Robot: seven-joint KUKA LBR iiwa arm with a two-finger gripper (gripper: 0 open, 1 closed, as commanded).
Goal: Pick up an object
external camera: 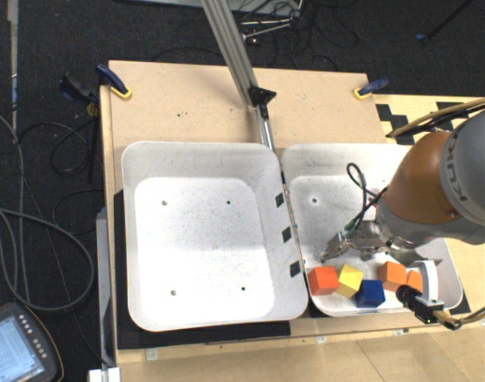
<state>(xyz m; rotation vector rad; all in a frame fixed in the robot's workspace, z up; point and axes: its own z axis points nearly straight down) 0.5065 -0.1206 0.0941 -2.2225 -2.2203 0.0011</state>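
While the two-finger metal gripper (335,251) hangs apart and empty above the orange block (324,280), the yellow block (350,279) lies beside it; pick outstanding.

Both bins (198,153) look like smooth white plastic, finely speckled. The worktop (186,102) is matt, pale board. The blocks (350,281) have a matt finish; the arm's orange band (421,177) looks glossy.

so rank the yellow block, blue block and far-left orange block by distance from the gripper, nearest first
From the gripper in the camera view:
1. Yellow block, just below the gripper and slightly right of it, in the right bin.
2. Far-left orange block, below the gripper and slightly left; nearly tied with the yellow one, so too close to call firmly.
3. Blue block, lowest and farther right, clearly farthest.
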